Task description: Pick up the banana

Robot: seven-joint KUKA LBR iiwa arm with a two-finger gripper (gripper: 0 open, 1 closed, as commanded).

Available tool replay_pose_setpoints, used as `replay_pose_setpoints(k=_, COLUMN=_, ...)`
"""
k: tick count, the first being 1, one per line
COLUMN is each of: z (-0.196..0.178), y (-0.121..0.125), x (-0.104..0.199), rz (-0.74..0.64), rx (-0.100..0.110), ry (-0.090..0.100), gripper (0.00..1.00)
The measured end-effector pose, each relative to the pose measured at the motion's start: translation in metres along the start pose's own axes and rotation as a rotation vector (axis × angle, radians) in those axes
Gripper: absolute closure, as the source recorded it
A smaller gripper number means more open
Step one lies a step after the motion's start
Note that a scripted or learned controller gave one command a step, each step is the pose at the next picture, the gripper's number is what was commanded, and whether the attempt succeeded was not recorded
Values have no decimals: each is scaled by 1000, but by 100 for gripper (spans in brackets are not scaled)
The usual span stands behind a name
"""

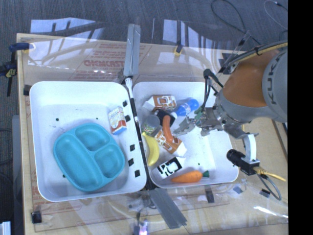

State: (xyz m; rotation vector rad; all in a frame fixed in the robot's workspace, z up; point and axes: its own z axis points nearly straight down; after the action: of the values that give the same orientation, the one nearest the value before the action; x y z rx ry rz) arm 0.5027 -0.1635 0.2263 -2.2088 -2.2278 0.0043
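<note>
Hand [188, 126] sits low over the right bin [221, 173], reaching in from the right; whether it is released or clenched cannot be told from this angle, and nothing is seen between its tips; the grey arm [254, 89] with its orange band rises behind it toward the right edge. Just left of the hand lies an orange-red sausage-shaped piece [167, 125], with a brown-and-white carton [169, 142] touching it below; a second brown carton [164, 102] and a blue bottle [188, 106] lie near the bin's far wall. The banana [151, 151] lies against the left wall of the right bin, curved along the divider, apart from the hand. A black-and-white card [169, 167] lies near the front, beside a carrot [187, 177] resting along the front wall. In the left bin [44, 102] rests a blue compartment plate [89, 155]; a small milk carton [117, 120] stands near the divider. Both bins sit on the table [73, 58].
</note>
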Motion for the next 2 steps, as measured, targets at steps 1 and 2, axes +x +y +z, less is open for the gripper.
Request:
replay_pose_setpoints(k=1, z=121, y=67, x=52, rz=-39, rx=-11, ry=-14, gripper=0)
replay_pose_setpoints(k=2, z=121, y=67, x=52, rz=-39, rx=-11, ry=-14, gripper=0)
